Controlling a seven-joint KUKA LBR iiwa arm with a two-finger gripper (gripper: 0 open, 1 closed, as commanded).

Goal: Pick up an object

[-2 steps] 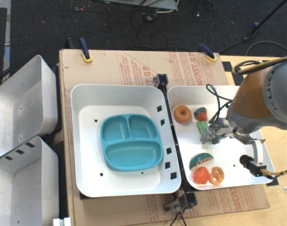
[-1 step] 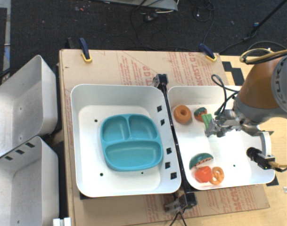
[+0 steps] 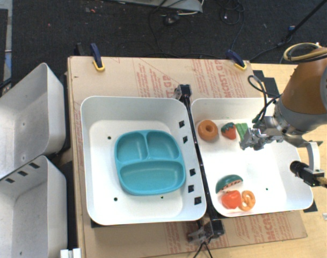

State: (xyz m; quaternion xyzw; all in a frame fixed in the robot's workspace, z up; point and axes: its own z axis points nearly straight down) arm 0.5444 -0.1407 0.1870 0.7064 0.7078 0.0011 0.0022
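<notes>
Camera view: pincer (image 3: 253, 142) above right bin (image 3: 270, 190)

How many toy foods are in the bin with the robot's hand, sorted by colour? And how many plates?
Brown: 1, the donut
Red and green: 2, the strawberry and the watermelon slice
Green: 1, the block
Red-orange: 1, the tomato
Orange: 1, the ring
Blue plates: 1, the divided plate
Total: 7
</notes>
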